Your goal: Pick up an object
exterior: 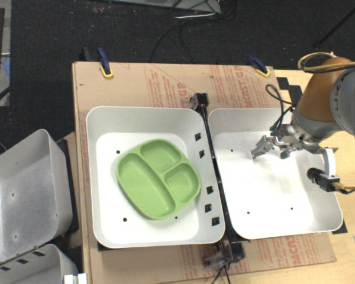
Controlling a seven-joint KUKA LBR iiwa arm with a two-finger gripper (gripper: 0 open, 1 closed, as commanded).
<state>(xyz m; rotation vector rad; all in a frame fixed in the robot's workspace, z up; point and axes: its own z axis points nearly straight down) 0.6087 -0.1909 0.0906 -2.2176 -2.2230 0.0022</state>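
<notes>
We find two white bins side by side on a brown bench [148, 81]. The left bin [106, 129] sits in the centre of the frame; the right bin [272, 218] lies to its right, with a dark divider [212, 164] between them.

The only loose object we see is a green plate [158, 178], a sectioned dish with three compartments. It lies flat on the floor of the left bin, roughly in the middle, turned at a slant to the bin walls.

The arm [325, 99] enters from the right edge of the frame, orange band uppermost, grey housing beside it. The claw [261, 149] is over the upper part of the right bin, pointing left toward the divider. We cannot tell whether it is released or clenched; the metal parts at its tip are too small and too cluttered to read. Nothing shows at its tip.

The plate lies to the left of the claw and somewhat lower in the frame, across the divider in the other bin. The two are well apart, with no contact.

A black fitting [320, 179] hangs below the wrist at the right bin's right side. Two yellow-tipped clamps [106, 68] grip the bench's upper edge. A grey tub [23, 200] stands off the bench at lower left. Cables [189, 28] run over the dark floor along the top.
</notes>
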